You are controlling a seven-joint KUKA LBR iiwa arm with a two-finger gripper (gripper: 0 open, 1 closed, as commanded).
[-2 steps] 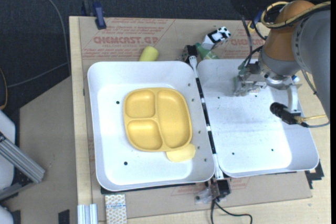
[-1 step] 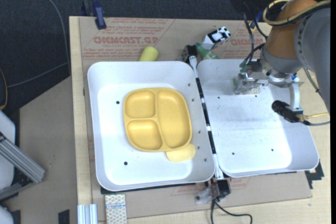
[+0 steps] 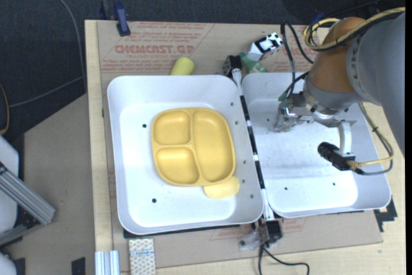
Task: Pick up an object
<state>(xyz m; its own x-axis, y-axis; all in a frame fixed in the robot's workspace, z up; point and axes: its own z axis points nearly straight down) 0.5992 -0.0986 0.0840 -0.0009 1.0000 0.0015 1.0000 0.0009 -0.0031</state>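
Note:
A yellow three-compartment plate [image 3: 193,145] lies flat in the left bin [image 3: 129,106]. A pale yellow flat piece [image 3: 223,189] pokes out from under the plate's near right corner. My gripper [image 3: 284,118] hangs low over the far left part of the right bin [image 3: 309,193], close to the divider between the bins. It is well apart from the plate, and I see nothing in it. The grey arm with its orange band [image 3: 335,55] covers the right bin's far right part.
A small yellow object [image 3: 183,66] lies on the bench behind the left bin, outside it. A black connector with a yellow cable [image 3: 337,156] hangs over the right bin. A blue clip [image 3: 121,18] sits at the bench's far left edge.

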